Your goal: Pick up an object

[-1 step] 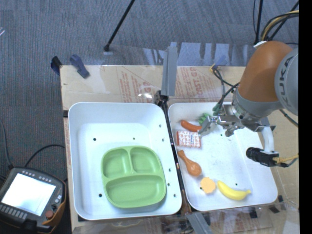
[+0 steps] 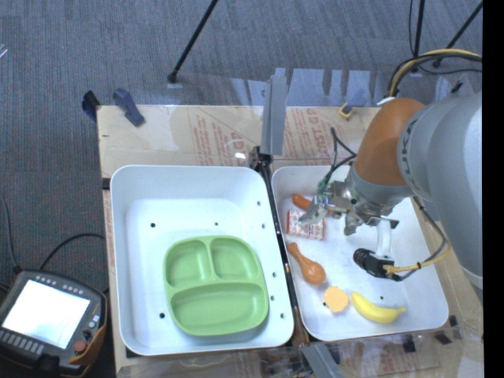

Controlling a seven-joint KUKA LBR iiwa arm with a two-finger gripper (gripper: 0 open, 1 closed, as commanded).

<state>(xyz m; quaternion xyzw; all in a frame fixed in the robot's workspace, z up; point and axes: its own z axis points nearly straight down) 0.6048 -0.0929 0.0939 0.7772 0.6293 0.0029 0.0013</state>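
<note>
Two white bins side by side on bench (image 2: 157, 136), cardboard-look top with red print. Grey arm (image 2: 449, 164) with orange band (image 2: 387, 142) in from right, over far half of right bin (image 2: 429, 290). Left bin (image 2: 130, 203) bigger in view, with green divided plate (image 2: 214, 284) flat on floor, toward near side, three compartments, all bare. Right bin with small stuff: yellow banana (image 2: 376, 307) near right corner, lying flat; orange wedge-like piece (image 2: 336, 299) just left of banana, close but apart; orange spoon-shaped thing (image 2: 307, 264) at left side of bin, angled, bowl end nearer; red-and-white packet (image 2: 304, 225) farther up, by left wall; small orange item (image 2: 302, 201) just beyond packet, partly hidden. Gripper (image 2: 323, 209) down low at far-left part of right bin, right above packet and small orange item, pointing left. Fingers too blurred and cluttered with cables to read, open or shut not clear, can't tell if anything between them. Black cylindrical part (image 2: 368, 261) with cable below wrist, over middle of bin floor. Grey upright post (image 2: 274, 120) at far junction of bins. Blue clamp (image 2: 126, 105) at far-left bench corner. Tripod legs (image 2: 197, 30) on grey carpet beyond. Pendant with lit screen (image 2: 49, 315) on floor, near left.
</note>
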